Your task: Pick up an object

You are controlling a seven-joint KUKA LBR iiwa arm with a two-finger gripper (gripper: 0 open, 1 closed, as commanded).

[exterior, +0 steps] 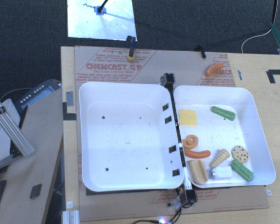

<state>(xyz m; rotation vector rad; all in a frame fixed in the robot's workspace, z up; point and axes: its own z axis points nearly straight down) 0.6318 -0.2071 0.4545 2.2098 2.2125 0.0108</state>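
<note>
Two white bins side by side. Right bin (252, 101) holding yellow square (187, 117) at ten o'clock, green pickle (223, 113) at twelve, sausage (197, 154), bun (198, 171), cone (219, 157), cookie (240, 154) toward six. Left bin (91, 97) at nine o'clock.

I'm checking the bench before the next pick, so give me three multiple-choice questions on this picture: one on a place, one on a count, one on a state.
1. Where does the yellow square lie?
A. left bin
B. right bin
C. on the bench

2. How many green pieces are in the right bin?
A. one
B. two
C. four

3. The orange sausage above the bins is:
A. on the bench, outside both bins
B. in a bin
C. standing upright

Key: 1 B, near that bin's left wall. 2 B, one at the top, one at the lower right. 3 A, beyond the rim.
</note>
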